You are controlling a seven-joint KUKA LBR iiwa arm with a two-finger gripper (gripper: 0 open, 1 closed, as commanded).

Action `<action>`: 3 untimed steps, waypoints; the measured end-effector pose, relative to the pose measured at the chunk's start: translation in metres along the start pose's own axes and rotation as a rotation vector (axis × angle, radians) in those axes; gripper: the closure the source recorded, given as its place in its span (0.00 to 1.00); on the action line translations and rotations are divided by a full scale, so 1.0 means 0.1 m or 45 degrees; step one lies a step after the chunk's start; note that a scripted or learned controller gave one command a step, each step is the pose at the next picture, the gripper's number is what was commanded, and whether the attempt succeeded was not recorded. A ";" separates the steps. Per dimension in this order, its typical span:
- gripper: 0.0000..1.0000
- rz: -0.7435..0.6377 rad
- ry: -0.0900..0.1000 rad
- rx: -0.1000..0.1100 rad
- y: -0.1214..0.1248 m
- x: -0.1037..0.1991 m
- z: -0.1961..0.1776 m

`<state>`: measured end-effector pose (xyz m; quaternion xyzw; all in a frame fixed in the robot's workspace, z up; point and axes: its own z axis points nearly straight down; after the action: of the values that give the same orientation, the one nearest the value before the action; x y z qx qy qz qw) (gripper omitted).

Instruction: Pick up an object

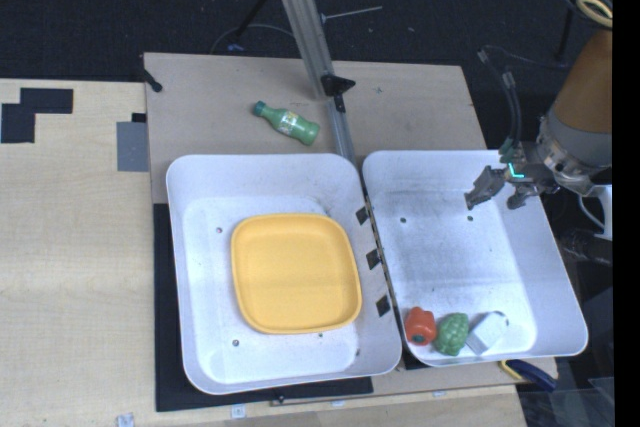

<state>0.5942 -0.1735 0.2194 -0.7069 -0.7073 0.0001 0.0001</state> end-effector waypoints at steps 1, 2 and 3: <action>0.00 0.000 0.000 0.000 0.00 0.00 0.00; 0.00 0.000 0.001 0.005 0.00 -0.07 0.46; 0.00 -0.001 0.001 0.005 -0.04 0.00 0.92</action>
<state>0.5905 -0.1731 0.1279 -0.7066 -0.7076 0.0011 0.0019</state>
